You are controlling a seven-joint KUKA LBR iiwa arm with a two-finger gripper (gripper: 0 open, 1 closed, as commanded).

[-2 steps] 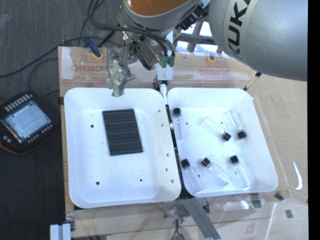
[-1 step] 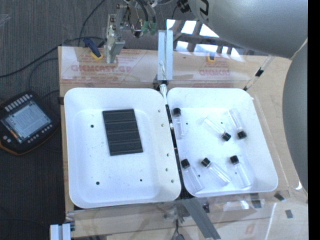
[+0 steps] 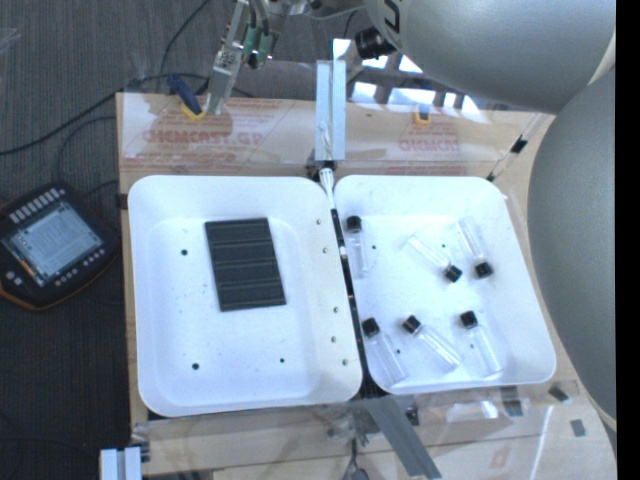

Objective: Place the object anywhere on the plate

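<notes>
A pendant (image 3: pixel 50 243) lay off the bench at far left. In the left bin (image 3: pixel 140 298) the plate (image 3: pixel 245 263) sat flat, dark and ribbed, a little left of the bin's middle, with bare white floor all round it. Above the bench's back edge, beyond that bin, the gripper (image 3: pixel 225 73) hung on a slant with nothing visibly in it. Whether it was open or closed could not be told from this angle. The right bin (image 3: pixel 520 298) held the vials (image 3: pixel 432 253), six of them, clear with black caps, all lying down. One lay against the wall shared with the left bin, two near the middle, and three along the front. The arm (image 3: pixel 480 18) bulked over the top right.

The task seemed not yet begun, since no vial was on the plate and none was in the grip. The object, whichever vial was meant, lay well apart from the gripper – across the divider, to its right and nearer the front.

The risks were plain enough. The vials were smooth and round, so a pinch off their axis would likely roll or squirt one aside. The vial by the wall left little room on one side. The front three lay close enough that closing on one might nudge another. A vial let go on the ribbed plate might also roll off – best laid along the grooves.
</notes>
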